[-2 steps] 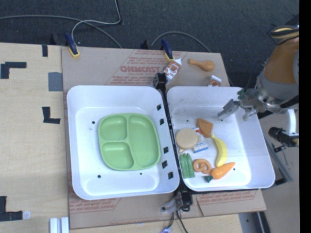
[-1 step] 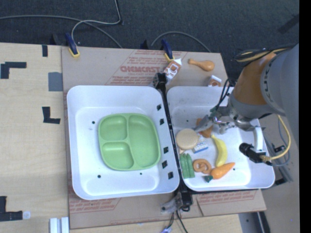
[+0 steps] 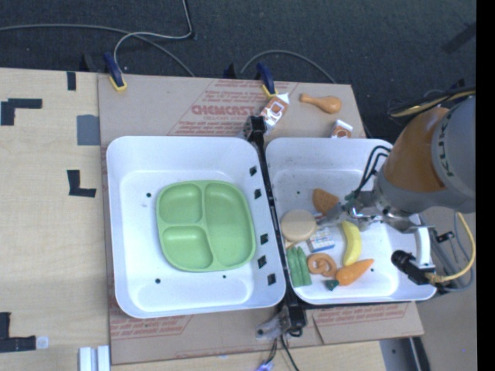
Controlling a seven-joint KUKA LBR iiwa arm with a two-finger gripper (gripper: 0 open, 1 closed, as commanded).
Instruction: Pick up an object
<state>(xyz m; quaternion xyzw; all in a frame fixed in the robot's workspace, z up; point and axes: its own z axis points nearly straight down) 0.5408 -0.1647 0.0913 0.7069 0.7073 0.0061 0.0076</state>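
The banana [image 3: 352,242] looks like the likeliest object for the pick, lying in the right bin [image 3: 384,151] just below the gripper [image 3: 349,211]. Whether the tool is released or clenched on anything cannot be told from this slanted view, since the wrist hides its working end.

Nearest the camera's lower edge of that bin, a carrot [image 3: 354,271] lies beside a pretzel [image 3: 322,264] and a green vegetable [image 3: 298,265]. A little further up sit a small card [image 3: 322,243] and a round bun [image 3: 298,226], then a brown pastry [image 3: 325,200] close to the gripper.

The items are packed tightly, so the likely trouble is a descent that lands between the banana and its neighbours, nudging them aside or closing on two at once. The banana's curved, smooth skin could also slip out.

The left bin [image 3: 124,207] holds a green divided plate [image 3: 206,226], its compartments bare. Beyond the bins, a small toy drumstick [image 3: 321,102] rests on cardboard.
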